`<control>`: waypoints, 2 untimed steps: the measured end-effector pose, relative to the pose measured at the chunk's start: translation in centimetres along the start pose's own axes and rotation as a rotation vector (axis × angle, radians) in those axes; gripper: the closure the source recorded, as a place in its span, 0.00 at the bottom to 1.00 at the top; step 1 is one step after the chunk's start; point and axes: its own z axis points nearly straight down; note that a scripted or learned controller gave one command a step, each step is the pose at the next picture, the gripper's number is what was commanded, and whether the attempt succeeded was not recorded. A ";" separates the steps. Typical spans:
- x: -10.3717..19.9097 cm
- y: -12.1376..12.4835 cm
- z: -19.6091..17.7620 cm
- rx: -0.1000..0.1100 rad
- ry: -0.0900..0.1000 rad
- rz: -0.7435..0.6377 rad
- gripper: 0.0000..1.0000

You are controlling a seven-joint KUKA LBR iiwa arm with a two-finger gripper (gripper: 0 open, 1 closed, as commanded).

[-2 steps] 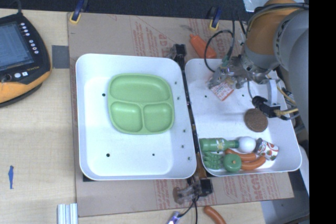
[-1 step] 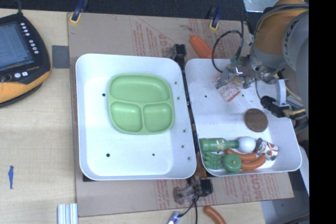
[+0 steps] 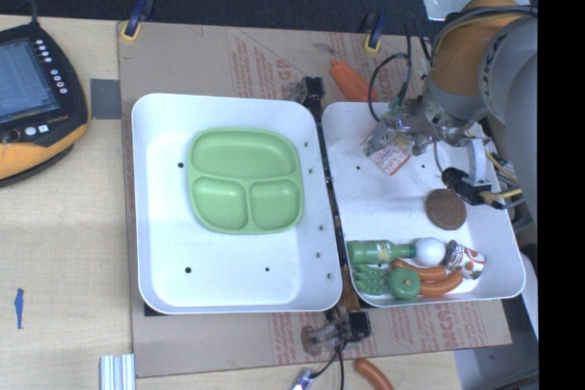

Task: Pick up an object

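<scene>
Gripper (image 3: 395, 142): low in right bin (image 3: 366, 196), twelve o'clock end, over red-and-white packet (image 3: 391, 158); jaws' state untellable. Nothing visibly lifted; pickup outstanding.

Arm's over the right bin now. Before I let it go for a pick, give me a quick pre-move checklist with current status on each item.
1. Gripper positioned over the right bin: ok, it sits near the bin's upper left part.
2. Finger opening: cannot tell, the wrist hardware hides it.
3. Object already held: cannot tell; a small red and white item lies right at the gripper, but a grasp is not visible.
4. Pick candidates present: ok, a brown disc lies alone; a green bottle, white ball and orange piece crowd the lower edge.
5. Left bin contents out of the way: ok, the green divided plate lies apart from the arm.
</scene>
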 end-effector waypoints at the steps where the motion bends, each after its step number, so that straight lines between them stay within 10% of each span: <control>1: 1.7 0.0 0.0 0.002 0.000 0.000 0.00; 2: 2.8 0.0 0.0 0.004 0.000 -0.001 0.00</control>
